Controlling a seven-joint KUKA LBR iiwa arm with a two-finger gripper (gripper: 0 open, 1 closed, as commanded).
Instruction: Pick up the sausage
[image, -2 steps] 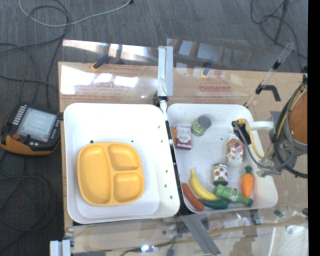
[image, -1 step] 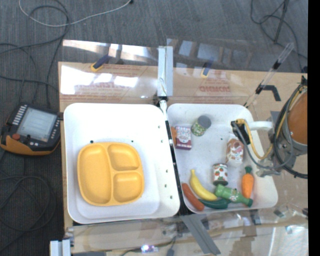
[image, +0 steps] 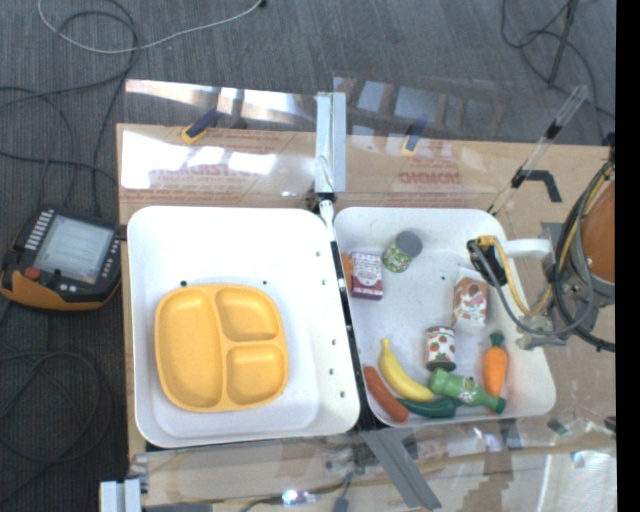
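Note:
The sausage, a short red-orange link, lies at the front left corner of the right bin. It rests against the bin wall, just left of a yellow banana. My gripper hangs over the right rim of that bin, close to the carrot and well to the right of the sausage. Nothing shows in its grasp.
Around the sausage lie a dark green cucumber, a green bottle and a small can. Further back are a pouch, a red box and a grey-topped can. A yellow divided plate sits in the left bin.

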